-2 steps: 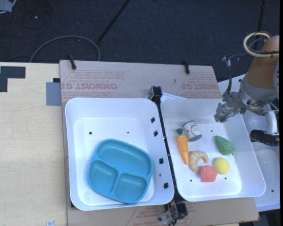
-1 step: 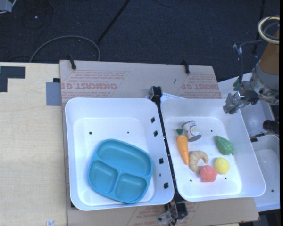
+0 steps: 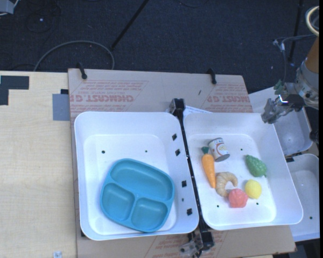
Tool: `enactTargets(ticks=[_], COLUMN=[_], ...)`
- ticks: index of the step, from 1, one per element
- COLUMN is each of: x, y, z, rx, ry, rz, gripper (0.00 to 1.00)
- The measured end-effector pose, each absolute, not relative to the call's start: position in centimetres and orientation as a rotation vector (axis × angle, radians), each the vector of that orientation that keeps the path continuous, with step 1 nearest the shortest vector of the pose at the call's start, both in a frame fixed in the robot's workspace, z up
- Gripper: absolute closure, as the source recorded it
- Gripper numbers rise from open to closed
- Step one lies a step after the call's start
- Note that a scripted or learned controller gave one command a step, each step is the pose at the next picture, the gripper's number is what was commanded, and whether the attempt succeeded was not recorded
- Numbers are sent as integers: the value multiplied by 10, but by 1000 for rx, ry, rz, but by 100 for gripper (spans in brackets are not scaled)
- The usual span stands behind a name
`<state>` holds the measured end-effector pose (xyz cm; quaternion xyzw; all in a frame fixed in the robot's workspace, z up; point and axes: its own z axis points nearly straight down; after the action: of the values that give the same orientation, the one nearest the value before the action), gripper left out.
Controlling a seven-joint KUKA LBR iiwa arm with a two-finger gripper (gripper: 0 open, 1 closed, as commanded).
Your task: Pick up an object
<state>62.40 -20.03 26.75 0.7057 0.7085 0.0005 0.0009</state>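
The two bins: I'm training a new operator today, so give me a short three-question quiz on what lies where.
1. True or false: the blue divided tray lies in the right bin.
2. Which thing touches the orange carrot at its top end? A) the small can B) the yellow lemon C) the green leafy piece
3. Fill in: the gripper sits above the right bin's upper ____ corner.

Key: 1 false, it lies in the left bin. 2 A. 3 right.
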Motion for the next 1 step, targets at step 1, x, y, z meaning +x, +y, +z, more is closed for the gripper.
enactTargets(ticks=[1], x=[618], y=[-145], z=[272], rx=[2220], ry=[2228], rz=[-2], gripper=[100])
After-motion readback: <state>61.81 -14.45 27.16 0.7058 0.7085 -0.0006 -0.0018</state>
